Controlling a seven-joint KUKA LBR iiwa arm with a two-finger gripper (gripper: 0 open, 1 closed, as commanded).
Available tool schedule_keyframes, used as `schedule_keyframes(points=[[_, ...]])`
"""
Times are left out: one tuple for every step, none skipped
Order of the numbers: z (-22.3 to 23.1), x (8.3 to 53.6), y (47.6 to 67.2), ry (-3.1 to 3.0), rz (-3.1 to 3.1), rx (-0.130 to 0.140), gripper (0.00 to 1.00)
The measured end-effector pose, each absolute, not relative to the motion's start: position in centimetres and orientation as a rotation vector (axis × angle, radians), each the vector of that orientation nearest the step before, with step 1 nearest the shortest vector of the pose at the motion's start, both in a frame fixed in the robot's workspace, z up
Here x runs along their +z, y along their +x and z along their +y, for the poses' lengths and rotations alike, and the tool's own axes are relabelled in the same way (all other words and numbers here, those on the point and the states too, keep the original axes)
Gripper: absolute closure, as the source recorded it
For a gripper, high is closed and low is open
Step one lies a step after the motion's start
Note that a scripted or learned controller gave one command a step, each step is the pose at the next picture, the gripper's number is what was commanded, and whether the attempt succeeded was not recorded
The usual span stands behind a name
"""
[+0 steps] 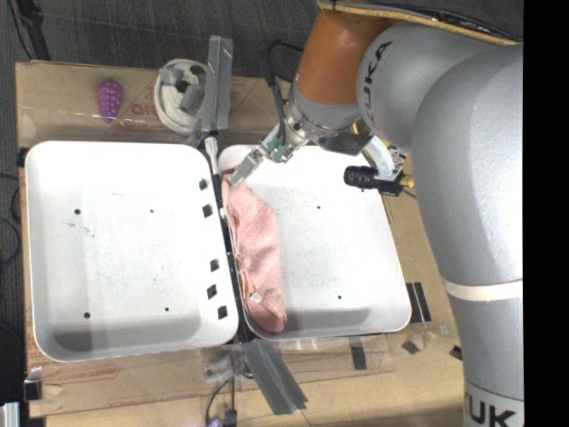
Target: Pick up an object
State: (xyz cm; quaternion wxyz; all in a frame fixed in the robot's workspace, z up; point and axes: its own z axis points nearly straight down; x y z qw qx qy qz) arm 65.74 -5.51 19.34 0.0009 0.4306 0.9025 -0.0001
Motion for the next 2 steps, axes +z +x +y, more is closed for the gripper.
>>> schedule_keyframes(points=[[-7.2, 31.2, 60.7, 1.445, 2.787, 0.002, 0.00], [-10.3, 21.2, 58.6, 1.539, 2.742, -0.004, 0.00]])
